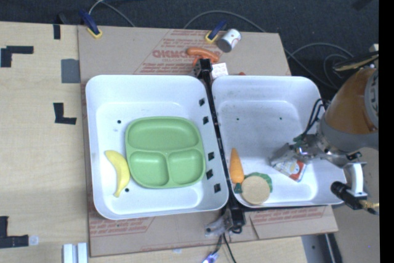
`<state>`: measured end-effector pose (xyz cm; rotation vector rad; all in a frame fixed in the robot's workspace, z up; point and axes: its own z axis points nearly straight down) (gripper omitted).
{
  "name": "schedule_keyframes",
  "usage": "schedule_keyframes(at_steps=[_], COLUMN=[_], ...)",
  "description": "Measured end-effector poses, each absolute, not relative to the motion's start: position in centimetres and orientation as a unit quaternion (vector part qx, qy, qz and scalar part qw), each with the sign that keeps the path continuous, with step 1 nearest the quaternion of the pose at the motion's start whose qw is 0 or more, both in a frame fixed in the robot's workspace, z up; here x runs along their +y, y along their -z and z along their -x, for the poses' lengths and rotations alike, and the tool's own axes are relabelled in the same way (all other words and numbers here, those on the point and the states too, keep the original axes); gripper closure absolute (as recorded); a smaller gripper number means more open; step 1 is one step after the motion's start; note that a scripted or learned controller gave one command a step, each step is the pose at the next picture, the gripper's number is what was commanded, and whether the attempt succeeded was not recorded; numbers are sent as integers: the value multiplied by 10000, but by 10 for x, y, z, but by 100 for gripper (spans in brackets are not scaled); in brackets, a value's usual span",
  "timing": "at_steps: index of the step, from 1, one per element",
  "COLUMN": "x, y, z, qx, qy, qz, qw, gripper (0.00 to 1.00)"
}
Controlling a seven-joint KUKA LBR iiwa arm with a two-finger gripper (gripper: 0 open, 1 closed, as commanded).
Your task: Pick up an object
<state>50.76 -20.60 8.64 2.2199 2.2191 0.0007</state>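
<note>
In the right bin [265,101], an orange carrot [236,167] lies by the left wall. A round tan toy burger with a green rim [256,188] sits just right of it near the front. A small white and red packet [295,170] lies further right on the bin floor. My gripper [287,157] reaches in from the right, low over the packet and overlapping its upper left part. The left bin [148,92] holds a green divided plate [165,152] and a yellow banana [118,172] at the plate's left.
The arm's grey and orange wrist [351,114] hangs over the right bin's right rim. Clamps and a small silver cylinder [228,40] sit on the cardboard behind the bins. A black divider strip [212,132] separates the two bins.
</note>
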Motion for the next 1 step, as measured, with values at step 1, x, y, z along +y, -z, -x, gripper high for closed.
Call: schedule_keyframes(at_steps=[1], x=[-207], y=[-97], z=[-509], qx=[7068], qy=[-3], qz=[-7074], qw=[34], gripper=[100])
